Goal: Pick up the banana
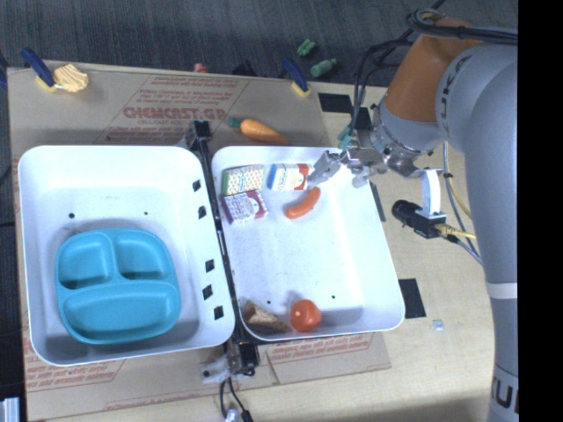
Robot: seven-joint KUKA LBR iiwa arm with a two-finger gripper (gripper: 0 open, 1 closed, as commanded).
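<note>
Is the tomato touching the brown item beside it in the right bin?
Apart. The camera view shows a strip of white bin floor between the tomato and the brown item at the right bin's near edge.

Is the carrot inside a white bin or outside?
Outside. The carrot lies on the cardboard just beyond the far rim of the right bin, not within its walls.
</note>
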